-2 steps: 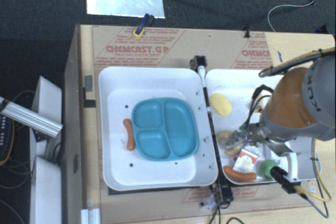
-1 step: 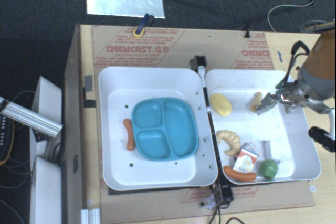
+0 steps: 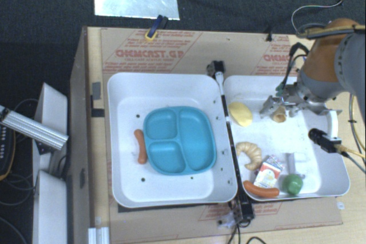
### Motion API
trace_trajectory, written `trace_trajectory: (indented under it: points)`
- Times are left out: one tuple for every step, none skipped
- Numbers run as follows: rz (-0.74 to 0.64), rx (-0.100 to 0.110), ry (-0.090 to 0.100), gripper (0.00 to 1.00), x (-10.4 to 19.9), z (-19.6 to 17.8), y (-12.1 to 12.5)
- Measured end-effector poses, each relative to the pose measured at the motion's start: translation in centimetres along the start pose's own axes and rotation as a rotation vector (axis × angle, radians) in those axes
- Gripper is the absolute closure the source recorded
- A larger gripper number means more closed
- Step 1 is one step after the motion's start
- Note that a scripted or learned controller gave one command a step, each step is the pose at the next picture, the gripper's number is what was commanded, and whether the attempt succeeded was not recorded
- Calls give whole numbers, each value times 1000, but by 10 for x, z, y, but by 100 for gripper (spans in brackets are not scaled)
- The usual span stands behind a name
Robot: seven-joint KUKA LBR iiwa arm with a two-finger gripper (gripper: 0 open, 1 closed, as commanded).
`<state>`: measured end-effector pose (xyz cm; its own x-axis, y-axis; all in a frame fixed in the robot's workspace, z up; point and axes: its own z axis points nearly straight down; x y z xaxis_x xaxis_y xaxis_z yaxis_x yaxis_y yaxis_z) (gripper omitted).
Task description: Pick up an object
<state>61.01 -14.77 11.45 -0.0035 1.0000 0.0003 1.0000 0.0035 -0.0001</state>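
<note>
two shallow white bins sit side by side on a brown surface [image 3: 171, 51] printed with red lettering, seen from above at a slant. the left bin [image 3: 123, 100] holds a blue divided plate [image 3: 178, 140] with three compartments, lying flat near the middle, and a small orange-red sausage [image 3: 140, 146] lying just beside the plate's left edge, apart from it.

the grey arm [image 3: 343, 63] reaches in from the right, its orange band [image 3: 320, 57] above the wrist, bending down over the back of the right bin [image 3: 334, 177]. its gripper [image 3: 279, 107] points downward and toward the left, low over the bin floor near the back right part. a small tan object [image 3: 279, 116] lies right at the fingertips; whether the fingers grip it or merely hover at it cannot be told, nor how wide they stand.

other things in the right bin, by size: a pale yellow lemon-like shape [image 3: 241, 114] near the left wall; a tan croissant [image 3: 250, 154] toward the middle; a red sausage [image 3: 261, 190] along the front wall; a small red and white carton [image 3: 269, 172] just behind that sausage; a green round fruit [image 3: 293, 184] at the front right, near the carton; a small grey block [image 3: 289, 161] just behind the green fruit.
</note>
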Motion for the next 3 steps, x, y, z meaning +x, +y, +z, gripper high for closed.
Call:
trace_trajectory:
  points:
    - [3,0,-1,0,-41,28,-85]
    - [-1,-5,-1,0,-15,-10,-16]
    - [2,-1,-2,0,-39,-11,-59]
